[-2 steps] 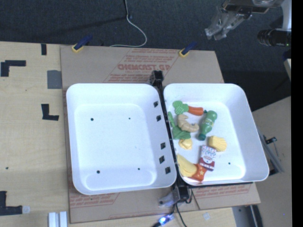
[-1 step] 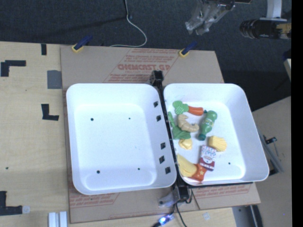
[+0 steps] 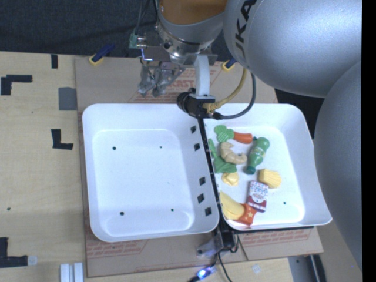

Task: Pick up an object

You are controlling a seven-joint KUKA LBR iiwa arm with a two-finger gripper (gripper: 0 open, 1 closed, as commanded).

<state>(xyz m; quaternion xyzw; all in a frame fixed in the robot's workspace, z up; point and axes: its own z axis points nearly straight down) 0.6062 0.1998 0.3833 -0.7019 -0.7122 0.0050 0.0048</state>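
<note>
Gripper hovering behind the bins, nothing between its fingers.

The gripper (image 3: 154,87) hangs over the cardboard just behind the left bin (image 3: 94,119), fingers close together, clamping nothing. Well beyond that bin, in the right bin (image 3: 296,119), lie the green bottle (image 3: 257,154), carrot (image 3: 242,137) and red packet (image 3: 257,195), far from the fingers.

My gripper (image 3: 154,87) hangs beyond the bins, over the cardboard.

The right bin (image 3: 294,128) holds a green bottle (image 3: 257,154), a carrot (image 3: 241,137), a red-and-white packet (image 3: 257,195) and yellow pieces; the left bin (image 3: 94,122) lies beside it.
</note>
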